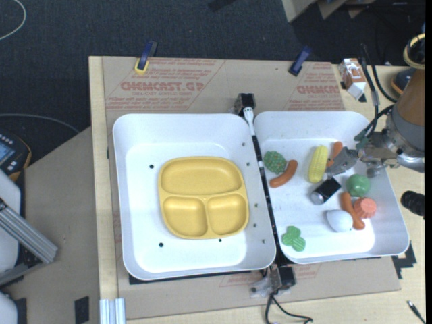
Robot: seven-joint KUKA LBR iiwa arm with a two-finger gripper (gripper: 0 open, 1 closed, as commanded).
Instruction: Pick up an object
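Toward the right bin's upper middle, the gripper hangs low over a tight cluster of toy food, its dark fingertips just beside the yellow corn cob and the small orange carrot. Nothing sits between the fingers; whether they are spread or closed I cannot tell, since they merge with the metal bracket behind them. No single target is marked by the task (any piece would do), but the corn and carrot look like the nearest candidates.

Just below lies a dark grey block, with a green ball to its right, a red-orange piece and a white egg shape lower still. A sausage and a green broccoli piece rest near the divider, and a second green leafy piece sits at the bin's lower edge. The left bin carries a yellow divided plate.

The crowding is the main risk: a descent here could land a finger on top of the corn or wedge between corn and carrot, shoving both aside without closing on either. The round cob may also roll out of a pinch.

The arm is cut off at the right, and cables blur the wrist's outline.
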